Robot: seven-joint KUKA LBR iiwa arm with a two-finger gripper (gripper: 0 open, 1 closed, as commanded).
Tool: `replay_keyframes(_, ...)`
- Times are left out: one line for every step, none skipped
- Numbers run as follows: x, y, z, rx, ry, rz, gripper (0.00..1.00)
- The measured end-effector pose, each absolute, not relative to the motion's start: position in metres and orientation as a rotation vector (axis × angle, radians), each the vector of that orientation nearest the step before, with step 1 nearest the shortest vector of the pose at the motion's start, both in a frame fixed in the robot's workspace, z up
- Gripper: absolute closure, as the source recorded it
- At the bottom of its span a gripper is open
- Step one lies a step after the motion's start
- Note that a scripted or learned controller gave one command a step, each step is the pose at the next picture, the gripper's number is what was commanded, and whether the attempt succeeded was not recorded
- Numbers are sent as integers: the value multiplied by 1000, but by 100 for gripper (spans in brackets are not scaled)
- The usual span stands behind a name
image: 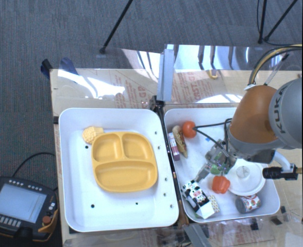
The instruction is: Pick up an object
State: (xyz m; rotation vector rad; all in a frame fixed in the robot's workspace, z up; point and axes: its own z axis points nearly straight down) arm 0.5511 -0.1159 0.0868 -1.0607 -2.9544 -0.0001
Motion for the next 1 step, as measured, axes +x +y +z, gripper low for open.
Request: replay_keyframes(496,-110,89,-1202,-2910,0,0)
